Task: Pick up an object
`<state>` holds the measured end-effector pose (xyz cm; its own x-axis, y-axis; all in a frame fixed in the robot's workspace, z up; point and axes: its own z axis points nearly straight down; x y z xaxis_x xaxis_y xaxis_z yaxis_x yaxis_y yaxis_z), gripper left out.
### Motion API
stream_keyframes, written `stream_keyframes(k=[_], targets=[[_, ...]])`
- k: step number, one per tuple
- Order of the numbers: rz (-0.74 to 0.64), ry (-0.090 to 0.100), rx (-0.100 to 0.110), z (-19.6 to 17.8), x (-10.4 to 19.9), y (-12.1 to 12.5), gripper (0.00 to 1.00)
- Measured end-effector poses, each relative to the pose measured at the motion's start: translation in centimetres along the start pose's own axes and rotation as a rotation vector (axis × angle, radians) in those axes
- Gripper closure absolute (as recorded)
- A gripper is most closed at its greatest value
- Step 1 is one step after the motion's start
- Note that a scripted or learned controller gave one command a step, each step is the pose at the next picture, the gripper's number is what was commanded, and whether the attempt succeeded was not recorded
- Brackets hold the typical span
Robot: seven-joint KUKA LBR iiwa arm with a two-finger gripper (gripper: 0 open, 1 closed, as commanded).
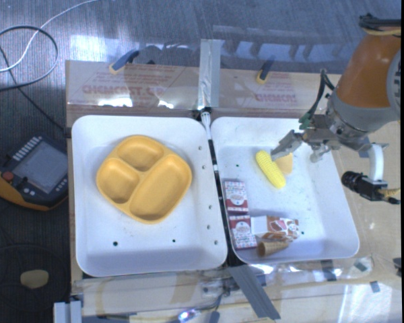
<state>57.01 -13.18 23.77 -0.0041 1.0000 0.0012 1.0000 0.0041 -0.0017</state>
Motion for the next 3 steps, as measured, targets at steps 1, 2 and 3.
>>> stream_keyframes(k=[1, 2, 3], targets=[[-0.007, -0.002, 0.002, 13.3, -0.9, 2.8, 0.0], [-0.008, 0.001, 0.003, 12.4, -0.8, 2.8, 1.0], [0.004, -0.002, -0.001, 2.1, 5.3, 5.2, 1.0]])
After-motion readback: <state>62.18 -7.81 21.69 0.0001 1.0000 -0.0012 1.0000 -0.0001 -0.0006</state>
